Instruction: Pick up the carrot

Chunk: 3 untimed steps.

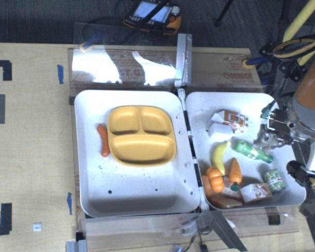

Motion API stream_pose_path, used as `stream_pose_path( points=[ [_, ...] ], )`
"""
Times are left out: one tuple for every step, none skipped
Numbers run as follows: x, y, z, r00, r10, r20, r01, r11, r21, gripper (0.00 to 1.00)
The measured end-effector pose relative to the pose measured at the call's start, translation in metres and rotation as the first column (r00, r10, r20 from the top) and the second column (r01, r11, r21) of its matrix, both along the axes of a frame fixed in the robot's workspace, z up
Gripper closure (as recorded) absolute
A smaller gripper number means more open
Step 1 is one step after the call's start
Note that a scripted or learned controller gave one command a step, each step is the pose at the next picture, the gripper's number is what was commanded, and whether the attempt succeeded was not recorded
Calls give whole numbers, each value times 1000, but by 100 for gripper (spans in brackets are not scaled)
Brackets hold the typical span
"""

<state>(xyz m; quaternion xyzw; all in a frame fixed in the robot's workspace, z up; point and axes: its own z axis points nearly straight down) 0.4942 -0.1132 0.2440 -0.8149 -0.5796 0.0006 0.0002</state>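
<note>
Your arm came in over the right bin (199, 106), which carried all the clutter; the left bin (84, 140), well away from the gripper on its far side, carried a yellow divided plate (142, 134) with an orange sausage-shaped piece (103, 140) lying just beside the plate's far edge.

The gripper (266, 139) hung over the near side of the right bin, directly above a green bottle (251, 150) lying on its side. You could not tell from this angle how wide it stood, nor that it gripped anything. My reading: it sat there on the way in, not yet lined up on the target.

The carrot (234, 172) lay below and inward of the gripper, near it but apart, thick end up, its tip buried among the packs. A banana (219, 155) lay just beside it, farther from the gripper; a small pumpkin (215, 181) touched it low down. A milk carton (228, 121) sat inward and above.

Judgement: the crowding left you little room to close on the carrot cleanly.
</note>
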Motion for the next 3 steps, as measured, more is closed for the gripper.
stream_pose_path(
  points=[
    [0, 0, 0, 1000, 0, 0, 0, 1000, 0, 0],
    [-16, -12, -108, 1000, -2, -1, 2, 1000, 1, 0],
    [-15, -13, -64, 998, -68, 1, 68, 998, -1, 0]
  ],
)
